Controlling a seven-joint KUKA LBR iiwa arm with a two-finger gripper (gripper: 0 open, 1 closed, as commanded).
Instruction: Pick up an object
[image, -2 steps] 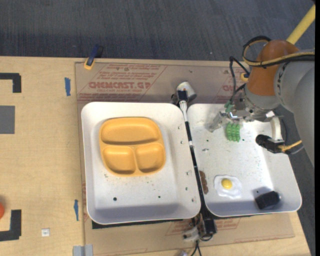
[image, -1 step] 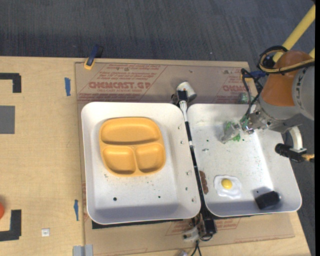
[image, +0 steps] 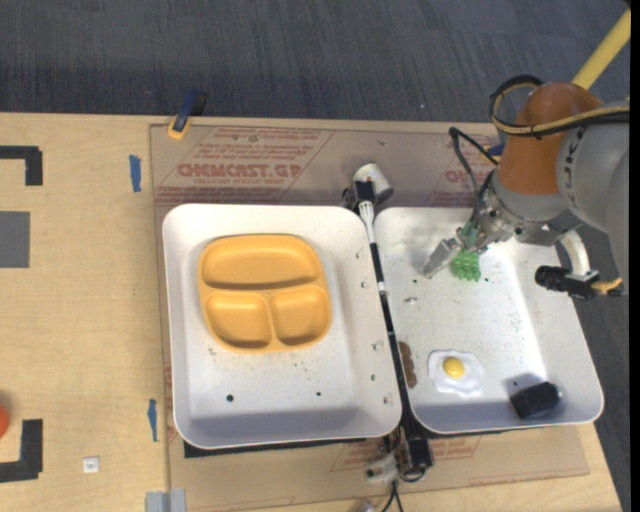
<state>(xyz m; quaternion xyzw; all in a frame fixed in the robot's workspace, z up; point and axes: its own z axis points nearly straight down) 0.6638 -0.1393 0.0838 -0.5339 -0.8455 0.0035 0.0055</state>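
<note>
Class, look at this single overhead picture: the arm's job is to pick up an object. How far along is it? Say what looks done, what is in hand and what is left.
Done: the gripper is down in the right bin, beside the green object. In hand: nothing visibly lifted; a grasp cannot be confirmed. Left: grasping and lifting. The fried egg and black block lie on the bin floor; the yellow tray sits in the left bin.

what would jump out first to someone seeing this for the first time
The yellow divided plate lies in the left bin. In the right bin, the gripper sits low at the far end beside a green toy, with a fried egg toy and a black block along the near edge.
</note>
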